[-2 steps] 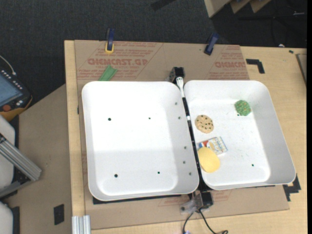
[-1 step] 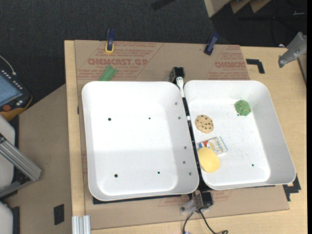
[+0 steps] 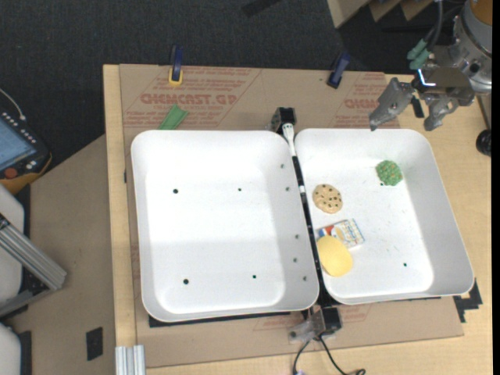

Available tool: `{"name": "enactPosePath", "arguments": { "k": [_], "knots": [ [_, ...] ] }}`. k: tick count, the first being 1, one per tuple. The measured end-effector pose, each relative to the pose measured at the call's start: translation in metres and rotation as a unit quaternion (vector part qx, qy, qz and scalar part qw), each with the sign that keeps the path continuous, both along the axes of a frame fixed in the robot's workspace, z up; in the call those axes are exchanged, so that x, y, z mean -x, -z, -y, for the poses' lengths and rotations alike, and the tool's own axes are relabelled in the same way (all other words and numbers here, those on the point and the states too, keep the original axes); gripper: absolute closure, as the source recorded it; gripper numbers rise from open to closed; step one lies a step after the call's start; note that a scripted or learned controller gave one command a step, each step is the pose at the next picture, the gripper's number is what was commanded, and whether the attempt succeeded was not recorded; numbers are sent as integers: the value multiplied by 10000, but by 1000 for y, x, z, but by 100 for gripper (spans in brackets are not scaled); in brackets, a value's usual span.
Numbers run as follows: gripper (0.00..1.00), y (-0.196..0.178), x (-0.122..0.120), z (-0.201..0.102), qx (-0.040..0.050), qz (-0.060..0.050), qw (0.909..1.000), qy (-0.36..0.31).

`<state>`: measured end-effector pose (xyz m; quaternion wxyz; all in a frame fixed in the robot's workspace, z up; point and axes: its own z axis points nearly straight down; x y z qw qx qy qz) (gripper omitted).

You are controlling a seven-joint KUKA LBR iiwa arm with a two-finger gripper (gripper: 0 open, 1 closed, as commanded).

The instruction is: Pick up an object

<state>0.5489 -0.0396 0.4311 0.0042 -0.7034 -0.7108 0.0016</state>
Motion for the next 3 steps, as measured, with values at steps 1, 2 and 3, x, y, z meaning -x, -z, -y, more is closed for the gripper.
{"name": "enactPosePath", "arguments": {
  "k": [1, 2, 3],
  "knots": [
    [0, -111, -17, 43, 40, 121, 9999, 71],
    [0, -43, -40, -10, 12, 5, 10000, 22],
    [0, -108, -29, 44, 36, 92, 9999, 78]
  ]
}}
